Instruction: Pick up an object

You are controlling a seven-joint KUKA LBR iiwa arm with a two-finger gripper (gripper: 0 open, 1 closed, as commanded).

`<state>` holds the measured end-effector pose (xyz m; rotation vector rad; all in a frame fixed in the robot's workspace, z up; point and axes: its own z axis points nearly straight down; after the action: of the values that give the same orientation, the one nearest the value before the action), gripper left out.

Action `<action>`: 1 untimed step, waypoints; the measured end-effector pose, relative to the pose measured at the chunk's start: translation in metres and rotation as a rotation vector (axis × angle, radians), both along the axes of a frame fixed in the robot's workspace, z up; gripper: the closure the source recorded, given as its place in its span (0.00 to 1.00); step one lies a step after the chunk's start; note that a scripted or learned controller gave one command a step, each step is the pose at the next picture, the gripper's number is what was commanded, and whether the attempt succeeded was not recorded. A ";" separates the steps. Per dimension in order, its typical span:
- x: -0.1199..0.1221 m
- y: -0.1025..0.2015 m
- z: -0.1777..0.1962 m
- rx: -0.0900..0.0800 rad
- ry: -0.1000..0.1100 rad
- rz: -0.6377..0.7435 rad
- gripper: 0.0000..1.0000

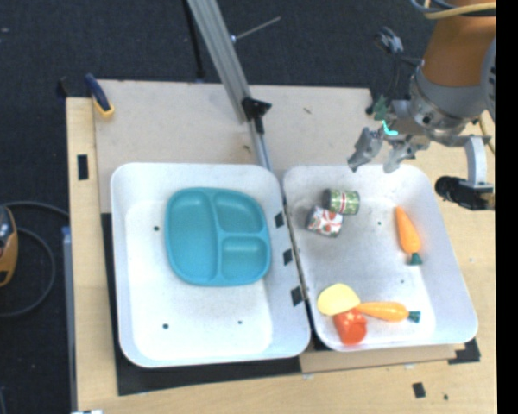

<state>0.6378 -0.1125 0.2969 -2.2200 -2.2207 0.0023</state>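
My gripper (376, 157) hangs above the far edge of the right bin (440, 309), its two fingers spread open with nothing between them. Below and left of it lie a green can (341, 201) and a red-and-white can (325, 222), close together. A carrot (406, 232) lies toward the right side of the bin. Near the front edge sit a yellow round piece (337, 299), a red pepper (350, 326) and a second carrot (385, 311).
The left bin (138, 317) holds a teal divided plate (218, 235). A grey metal pole (220, 50) slants down from the top to the gap between the bins. A blue and yellow clamp (97, 95) sits at the bench's far left corner.
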 end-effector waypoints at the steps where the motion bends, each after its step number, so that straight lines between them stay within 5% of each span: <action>1: 0.001 0.000 0.002 0.000 -0.004 0.000 0.00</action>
<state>0.6385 -0.1125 0.2989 -2.2217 -2.2235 -0.0018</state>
